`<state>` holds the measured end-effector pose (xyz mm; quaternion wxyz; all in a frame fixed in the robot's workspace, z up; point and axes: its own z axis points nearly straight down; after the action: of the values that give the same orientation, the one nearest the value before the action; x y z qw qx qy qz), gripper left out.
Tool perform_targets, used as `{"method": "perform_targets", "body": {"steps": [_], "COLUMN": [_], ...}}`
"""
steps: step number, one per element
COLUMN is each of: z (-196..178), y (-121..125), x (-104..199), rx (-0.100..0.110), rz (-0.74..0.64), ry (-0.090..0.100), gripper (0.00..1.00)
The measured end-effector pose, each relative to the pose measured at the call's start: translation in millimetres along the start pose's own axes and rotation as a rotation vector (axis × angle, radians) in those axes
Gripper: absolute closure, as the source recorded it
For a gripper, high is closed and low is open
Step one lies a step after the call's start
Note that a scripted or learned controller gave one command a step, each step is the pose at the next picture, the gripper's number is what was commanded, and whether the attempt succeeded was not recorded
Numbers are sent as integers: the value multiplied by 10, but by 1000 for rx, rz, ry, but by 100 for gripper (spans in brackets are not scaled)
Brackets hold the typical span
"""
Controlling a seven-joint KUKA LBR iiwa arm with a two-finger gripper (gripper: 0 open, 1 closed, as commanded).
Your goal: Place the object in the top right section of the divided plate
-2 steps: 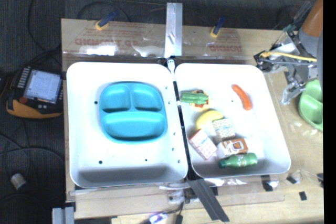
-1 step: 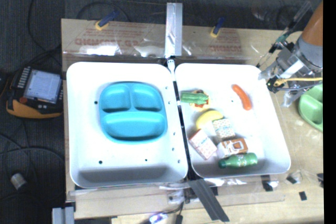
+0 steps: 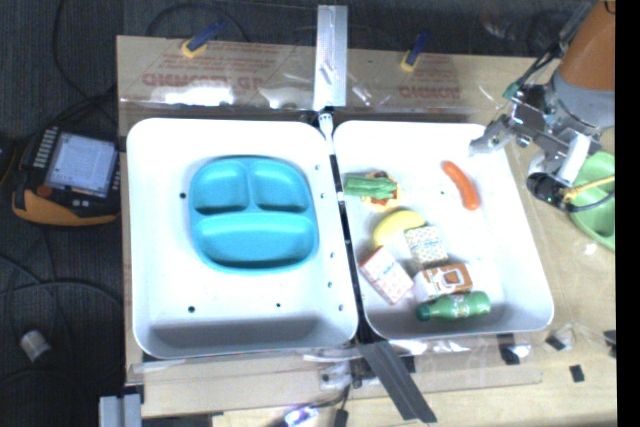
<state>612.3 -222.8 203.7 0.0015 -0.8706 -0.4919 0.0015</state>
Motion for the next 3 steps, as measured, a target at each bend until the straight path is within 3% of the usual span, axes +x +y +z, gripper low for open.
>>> {"method": "perform_targets", "body": {"steps": [1, 2, 3], "z": [-29, 14, -40], "y": [280, 301, 169], "x": [326, 199, 89], "rx": [-1, 0, -2], "rz": [616, 822, 826], "ry": [-2, -1, -4], "gripper": [0, 0, 0]}}
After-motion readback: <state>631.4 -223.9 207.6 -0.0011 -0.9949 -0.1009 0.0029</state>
